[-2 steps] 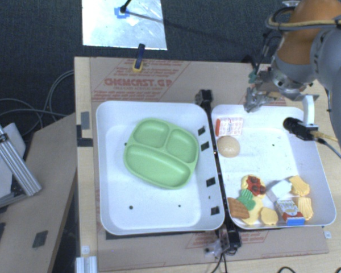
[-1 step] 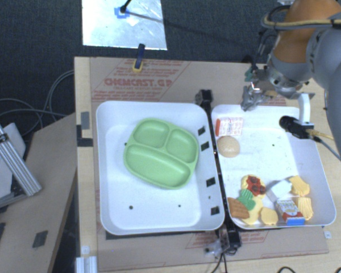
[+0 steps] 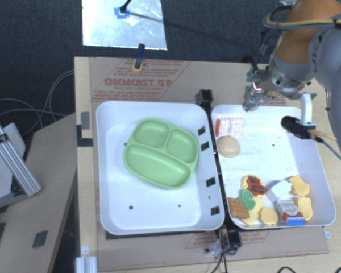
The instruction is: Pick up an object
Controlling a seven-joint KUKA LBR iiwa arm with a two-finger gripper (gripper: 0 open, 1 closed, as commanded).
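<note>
Resting on desk [image 3: 159, 75]: 2 white bins side by side on brown cardboard.
Left bin [image 3: 111, 169]: green divided plate [image 3: 161, 152].
Right bin [image 3: 315, 169]: red-and-white carton [image 3: 229, 126] and tan ball [image 3: 228, 147] at far left; toy food pile [image 3: 273, 202] at near edge.
Hand [image 3: 253, 101]: over right bin's far edge, holding nothing; finger spread cannot be told.
Room: dark carpet [image 3: 28, 33], silver sheet [image 3: 124, 16] far, cables [image 3: 59, 87] left.

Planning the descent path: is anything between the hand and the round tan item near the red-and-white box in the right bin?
Nothing visible blocks it. The hand hangs over the right bin's far edge; the round tan item lies nearer, just below the red-and-white box.
</note>
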